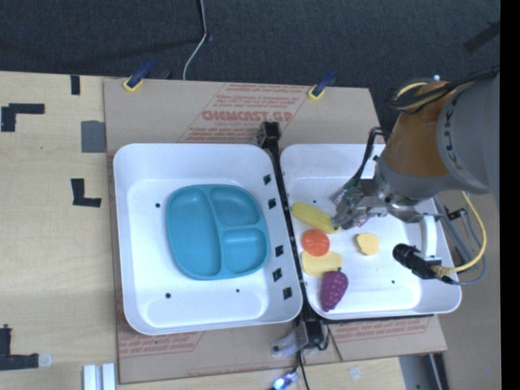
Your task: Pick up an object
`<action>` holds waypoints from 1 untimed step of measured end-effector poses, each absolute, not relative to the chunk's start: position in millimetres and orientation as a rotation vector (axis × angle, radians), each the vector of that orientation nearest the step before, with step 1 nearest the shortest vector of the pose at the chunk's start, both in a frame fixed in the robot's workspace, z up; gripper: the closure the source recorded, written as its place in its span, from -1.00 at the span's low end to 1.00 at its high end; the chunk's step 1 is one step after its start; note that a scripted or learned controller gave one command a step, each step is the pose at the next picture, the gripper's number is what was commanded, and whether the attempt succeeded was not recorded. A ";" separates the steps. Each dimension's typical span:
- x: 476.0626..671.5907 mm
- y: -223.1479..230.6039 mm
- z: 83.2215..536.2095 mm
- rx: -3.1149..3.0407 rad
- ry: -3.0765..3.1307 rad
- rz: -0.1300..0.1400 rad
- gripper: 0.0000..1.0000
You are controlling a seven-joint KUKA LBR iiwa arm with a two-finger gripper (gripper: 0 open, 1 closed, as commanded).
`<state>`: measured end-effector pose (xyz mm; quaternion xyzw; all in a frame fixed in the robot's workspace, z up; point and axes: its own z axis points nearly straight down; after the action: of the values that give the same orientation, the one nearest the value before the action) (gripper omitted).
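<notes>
The cardboard sheet [236, 112] under the bins bears red print: "CHEMCAST GP" reads along its far edge, with rows of smaller red lettering around it too blurred to read. More red print along the near edge is also illegible.

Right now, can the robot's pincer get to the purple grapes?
Probably yes. The pincer hangs in the same right bin, and the purple grapes lie uncovered near its front edge, beside a yellow piece.

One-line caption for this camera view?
Gripper hovers over toy foods in the right bin; a blue plate fills the left.
</notes>
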<state>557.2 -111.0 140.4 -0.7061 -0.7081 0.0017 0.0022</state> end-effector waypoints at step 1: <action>568.6 -109.2 192.9 -2.221 -2.226 -0.003 1.00</action>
<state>568.6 -109.2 192.9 -0.7063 -0.7079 -0.0009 -0.0015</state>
